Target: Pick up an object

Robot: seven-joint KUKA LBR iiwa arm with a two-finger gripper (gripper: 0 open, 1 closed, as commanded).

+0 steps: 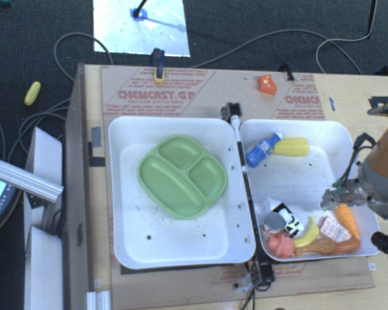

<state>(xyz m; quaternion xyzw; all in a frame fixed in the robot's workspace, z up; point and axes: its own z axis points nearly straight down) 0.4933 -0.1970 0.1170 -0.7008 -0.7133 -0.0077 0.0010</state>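
The right bin [323,131] holds the loose objects. A blue bottle [262,149] and a yellow cylinder [291,147] lie near its far left corner. Along the near edge sits a pile: an orange carrot [348,220], a banana [307,234], a pink toy [280,244], a black-and-white piece [290,221], a grey disc [272,221] and a tan piece [326,244]. My gripper [338,197] reaches in from the right and hangs right at the carrot's upper end. Whether it touches the carrot is unclear.
The left bin [129,237] carries a green divided plate [182,176]. A raised divider [244,179] separates the two bins. An orange block [266,84] and a yellow-blue clamp [158,64] rest on the board behind the bins. The arm's body [385,166] covers the right bin's right rim.
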